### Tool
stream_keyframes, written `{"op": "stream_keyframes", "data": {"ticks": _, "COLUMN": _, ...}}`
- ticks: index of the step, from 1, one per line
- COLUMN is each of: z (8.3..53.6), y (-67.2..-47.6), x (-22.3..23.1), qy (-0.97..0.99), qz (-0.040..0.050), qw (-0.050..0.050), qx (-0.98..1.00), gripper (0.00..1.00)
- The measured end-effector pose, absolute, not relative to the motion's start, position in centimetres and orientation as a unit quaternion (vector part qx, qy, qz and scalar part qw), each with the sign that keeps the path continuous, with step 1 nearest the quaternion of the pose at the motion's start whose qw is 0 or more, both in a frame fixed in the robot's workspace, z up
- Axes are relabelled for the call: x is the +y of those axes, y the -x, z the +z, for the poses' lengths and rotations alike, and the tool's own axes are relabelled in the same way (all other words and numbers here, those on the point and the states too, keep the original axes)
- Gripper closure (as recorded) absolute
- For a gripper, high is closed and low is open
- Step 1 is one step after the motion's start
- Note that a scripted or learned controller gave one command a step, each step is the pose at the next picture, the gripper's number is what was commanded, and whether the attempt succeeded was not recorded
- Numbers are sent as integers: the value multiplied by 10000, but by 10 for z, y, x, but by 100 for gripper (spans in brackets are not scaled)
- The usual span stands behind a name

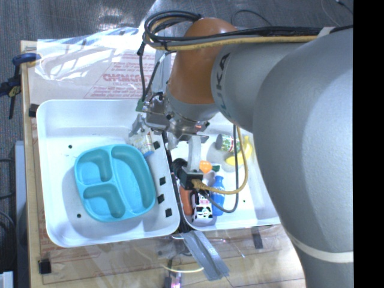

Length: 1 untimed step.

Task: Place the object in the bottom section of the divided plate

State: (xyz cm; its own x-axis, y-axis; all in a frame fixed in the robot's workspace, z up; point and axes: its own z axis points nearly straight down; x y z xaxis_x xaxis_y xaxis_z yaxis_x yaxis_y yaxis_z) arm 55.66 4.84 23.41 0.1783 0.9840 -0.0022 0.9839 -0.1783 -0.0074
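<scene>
Grey arm (300, 131) nearest us hides much; end effector (146, 138), fingers' state we cannot tell, hovers beside the plate (114, 182); small objects (207, 185) in the right bin (264, 212) look light, graspable across the middle.

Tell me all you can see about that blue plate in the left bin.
The divided plate is light blue, looks like smooth plastic, and has rounded corners. Raised ridges split it into three sections, and all look bare. It lies flat, turned a little askew, on the floor of the left white bin, nearer that bin's right wall. Nothing rests on it. The arm's tool is above its upper right corner, near the wall between the bins, apart from it.
</scene>
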Motion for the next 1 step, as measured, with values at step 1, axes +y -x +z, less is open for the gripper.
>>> {"op": "stream_keyframes", "data": {"ticks": 1, "z": 234, "y": -557, "x": 48, "qy": 7676, "qz": 32, "qw": 21, "qx": -6410, "gripper": 0}}
